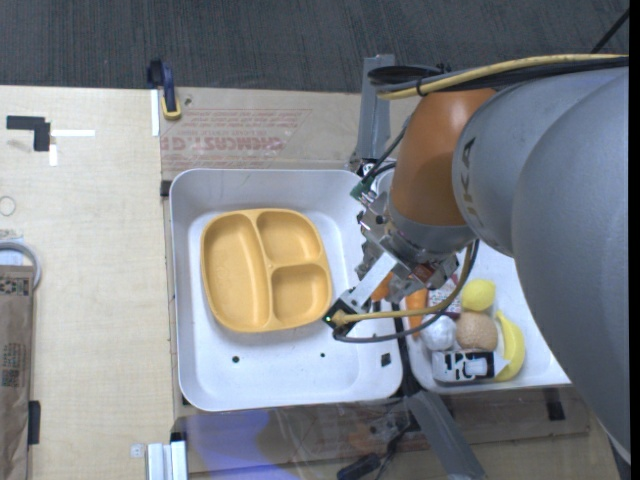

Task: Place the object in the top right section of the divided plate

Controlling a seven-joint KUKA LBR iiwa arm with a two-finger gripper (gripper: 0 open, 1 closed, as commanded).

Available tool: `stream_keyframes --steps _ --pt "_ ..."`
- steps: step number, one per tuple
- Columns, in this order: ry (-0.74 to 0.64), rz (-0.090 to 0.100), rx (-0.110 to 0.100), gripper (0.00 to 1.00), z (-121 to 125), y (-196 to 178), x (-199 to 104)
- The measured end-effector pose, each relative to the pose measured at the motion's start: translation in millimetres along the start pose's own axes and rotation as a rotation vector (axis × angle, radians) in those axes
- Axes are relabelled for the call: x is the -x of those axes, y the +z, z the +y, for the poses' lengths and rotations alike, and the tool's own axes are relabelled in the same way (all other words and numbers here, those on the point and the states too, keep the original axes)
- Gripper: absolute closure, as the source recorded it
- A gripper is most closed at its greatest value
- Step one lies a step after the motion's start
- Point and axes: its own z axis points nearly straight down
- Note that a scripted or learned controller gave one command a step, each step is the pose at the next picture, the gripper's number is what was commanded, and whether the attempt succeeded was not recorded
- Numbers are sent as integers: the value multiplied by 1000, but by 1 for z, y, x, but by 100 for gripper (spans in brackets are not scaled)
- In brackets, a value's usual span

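**Arm over the right bin, divided plate waiting in the left**

The objects to choose from lie in the right bin [540,373], clustered at its near end: a yellow lemon-like fruit [481,294], a brown rounded item [477,332], a banana [514,346] curving along the bin's outer side, a whitish ball [438,334], and a black-and-white box [462,366] at the front. An orange piece [414,298] shows just under the wrist. None of these can be seen gripped.

The gripper [400,280] hangs low over the inner edge of that bin, close to the wall shared with the left bin. Whether its fingers are spread or pressed together cannot be told, since the wrist and cabling cover them.

The yellow divided plate [266,268] sits in the left bin [290,383], toward its far left part, with one long section on its left and two smaller sections on its right. All three sections hold nothing. The grey arm [560,198] with its orange band [435,158] covers much of the right bin. Both bins rest on a pale wooden tabletop [85,308].
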Motion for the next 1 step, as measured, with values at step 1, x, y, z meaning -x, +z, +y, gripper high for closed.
stream_keyframes --steps 1 --pt "356 2 2 100 -23 -35 16"
